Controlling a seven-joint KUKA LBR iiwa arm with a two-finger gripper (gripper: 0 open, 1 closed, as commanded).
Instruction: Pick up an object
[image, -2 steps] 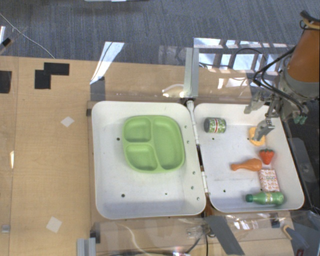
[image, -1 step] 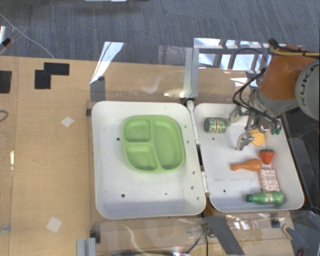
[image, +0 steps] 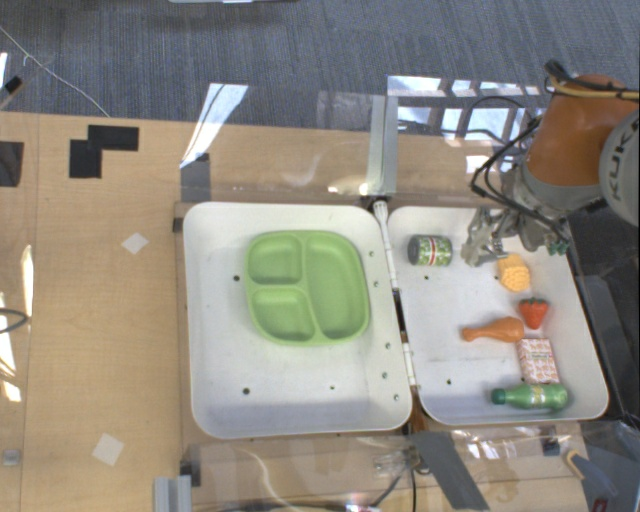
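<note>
In the right bin (image: 450, 385) lie a small green can (image: 429, 250) on its side, a yellow waffle-like toy (image: 514, 272), a strawberry (image: 536, 311), an orange chicken drumstick (image: 494, 331), a pink carton (image: 537, 360) and a green bottle (image: 530, 397). My gripper (image: 481, 244) hangs over the bin's far part, between the can and the yellow toy, with its grey fingers pointing down. Nothing shows between the fingers, which stand a little apart.
The left bin (image: 215, 390) holds a green divided plate (image: 304, 287). A metal divider (image: 398, 300) runs between the two bins. The arm with its orange band (image: 580, 130) and dark cables comes in over the right bin's far right corner.
</note>
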